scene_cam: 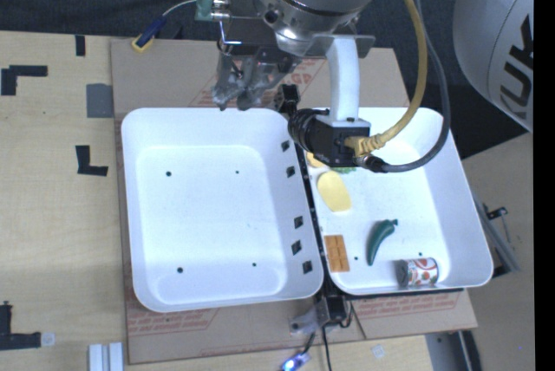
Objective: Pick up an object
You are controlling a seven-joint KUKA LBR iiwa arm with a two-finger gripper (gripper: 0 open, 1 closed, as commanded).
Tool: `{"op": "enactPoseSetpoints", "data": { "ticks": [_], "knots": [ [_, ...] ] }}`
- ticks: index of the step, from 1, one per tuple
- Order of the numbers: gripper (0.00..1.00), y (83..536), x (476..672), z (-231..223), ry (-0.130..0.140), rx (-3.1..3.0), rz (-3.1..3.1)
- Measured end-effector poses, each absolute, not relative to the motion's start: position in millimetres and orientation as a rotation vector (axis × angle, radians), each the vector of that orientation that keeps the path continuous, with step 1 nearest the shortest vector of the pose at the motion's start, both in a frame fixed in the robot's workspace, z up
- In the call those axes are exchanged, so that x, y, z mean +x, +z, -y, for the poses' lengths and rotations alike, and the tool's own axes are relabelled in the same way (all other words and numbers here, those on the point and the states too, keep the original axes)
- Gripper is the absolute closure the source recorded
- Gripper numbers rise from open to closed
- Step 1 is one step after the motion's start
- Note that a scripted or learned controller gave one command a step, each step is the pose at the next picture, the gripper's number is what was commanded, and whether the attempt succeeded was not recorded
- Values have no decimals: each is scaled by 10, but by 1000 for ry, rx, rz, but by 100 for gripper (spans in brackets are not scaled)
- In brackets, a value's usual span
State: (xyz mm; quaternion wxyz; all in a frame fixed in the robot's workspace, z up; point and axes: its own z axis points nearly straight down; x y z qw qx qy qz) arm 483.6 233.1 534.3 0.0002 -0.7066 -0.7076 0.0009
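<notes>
Right bin holds a green pepper and can.

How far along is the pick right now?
Done: nothing looks lifted. The yellow piece, green pepper and small can lie in the right bin. In hand: the gripper sits above the left bin's far rim. Left: the whole pick.

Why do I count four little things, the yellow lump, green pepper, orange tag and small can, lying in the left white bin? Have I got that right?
Not quite: the camera view shows them in the right bin, not the left one. The yellow lump, green pepper, orange tag and small can are all there as you counted.
</notes>
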Motion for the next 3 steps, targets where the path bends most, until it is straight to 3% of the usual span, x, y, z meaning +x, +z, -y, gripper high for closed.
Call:
{"op": "enactPoseSetpoints", "data": {
  "ticks": [3],
  "knots": [
    [100, 5343, 4836, -2330, 3, -2220, 2222]
  ]
}}
